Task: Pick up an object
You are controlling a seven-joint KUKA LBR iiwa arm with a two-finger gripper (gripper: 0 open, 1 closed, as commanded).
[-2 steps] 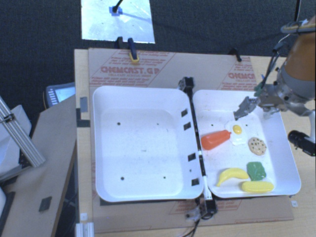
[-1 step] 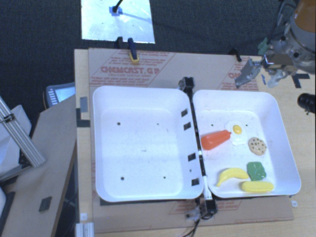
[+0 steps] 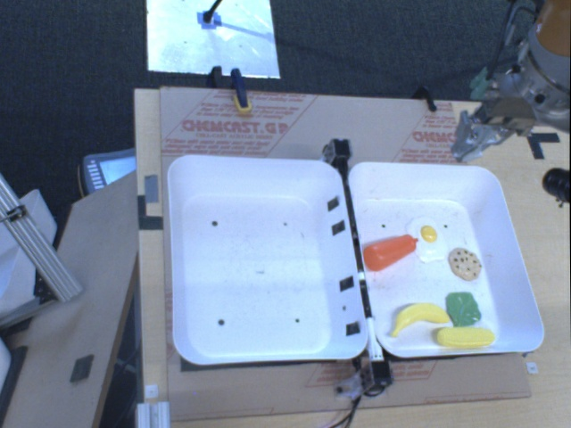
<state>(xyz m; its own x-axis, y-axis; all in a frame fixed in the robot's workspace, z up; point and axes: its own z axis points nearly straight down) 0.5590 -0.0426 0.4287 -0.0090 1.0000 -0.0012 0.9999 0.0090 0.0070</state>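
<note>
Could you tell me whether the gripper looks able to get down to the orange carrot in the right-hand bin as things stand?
Probably yes. The gripper hangs above the right bin's far rim, and the carrot lies uncovered near the divider, with nothing over it.

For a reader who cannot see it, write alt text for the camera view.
Two white bins sit side by side; the right bin holds a toy carrot, fried egg, cookie, banana, green piece and yellow piece. The gripper hovers above its far edge.

A dark carpeted floor [image 3: 71,52] was seen beyond the wooden bench [image 3: 152,239], with a shiny metal sheet [image 3: 212,25] laid on it.
</note>
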